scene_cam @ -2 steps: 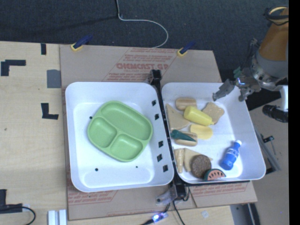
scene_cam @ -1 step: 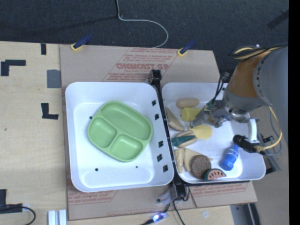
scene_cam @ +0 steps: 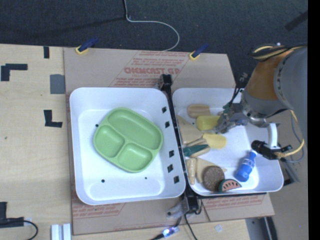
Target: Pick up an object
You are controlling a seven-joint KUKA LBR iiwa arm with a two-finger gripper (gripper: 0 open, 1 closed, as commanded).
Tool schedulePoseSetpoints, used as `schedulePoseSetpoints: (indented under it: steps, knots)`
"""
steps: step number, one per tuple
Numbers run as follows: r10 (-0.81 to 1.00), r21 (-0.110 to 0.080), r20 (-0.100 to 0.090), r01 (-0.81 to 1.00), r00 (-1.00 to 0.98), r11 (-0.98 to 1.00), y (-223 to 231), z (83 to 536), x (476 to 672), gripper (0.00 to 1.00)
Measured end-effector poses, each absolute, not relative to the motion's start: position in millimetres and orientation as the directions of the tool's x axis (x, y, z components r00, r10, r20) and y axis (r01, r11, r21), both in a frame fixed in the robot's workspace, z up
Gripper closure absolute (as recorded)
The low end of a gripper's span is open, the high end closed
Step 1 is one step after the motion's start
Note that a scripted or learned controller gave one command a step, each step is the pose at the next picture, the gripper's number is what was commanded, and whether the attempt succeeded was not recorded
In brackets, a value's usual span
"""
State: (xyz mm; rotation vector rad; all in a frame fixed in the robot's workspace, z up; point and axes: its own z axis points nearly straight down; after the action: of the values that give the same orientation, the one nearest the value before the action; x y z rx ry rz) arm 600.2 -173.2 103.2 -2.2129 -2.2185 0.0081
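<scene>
Two shallow white bins sit side by side on a cardboard sheet [scene_cam: 150,66] at the centre of the frame. The left bin [scene_cam: 82,104] contains a green divided plate [scene_cam: 128,139], lying flat and turned at an angle, roughly in the middle of that bin.

The right bin [scene_cam: 265,181] holds the loose objects. A tan oblong piece [scene_cam: 198,110] lies near the upper left of this bin, with a yellow block [scene_cam: 207,122] just below it. A pale yellow piece [scene_cam: 215,142] sits lower, touching a teal-handled item [scene_cam: 196,149] that points toward the divider between the bins. Near the lower edge are a brown round disc [scene_cam: 213,174] and a watermelon slice toy [scene_cam: 229,186], close together. A blue bottle [scene_cam: 245,167] lies tilted at the lower right of the bin, apart from the others.

The arm enters from the right of the frame, its orange band [scene_cam: 262,79] at the upper right. The gripper [scene_cam: 223,124] is low over the upper middle of the right bin, just to the right of the yellow block. How its jaws stand cannot be determined; the tip is dark and small in this view. No object is seen between them.
</scene>
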Motion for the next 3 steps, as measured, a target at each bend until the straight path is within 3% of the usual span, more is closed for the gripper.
schedulePoseSetpoints:
  steps: [1,2,3]
  knots:
    - [1.0,0.005,0.002,1.0,-0.007,0.007,-102,216,561.7,1.0]
    - [1.0,0.007,0.002,1.0,-0.011,0.011,-25,291,557.3,1.0]
    - [1.0,0.011,0.003,1.0,-0.009,0.009,26,424,515.5,1.0]
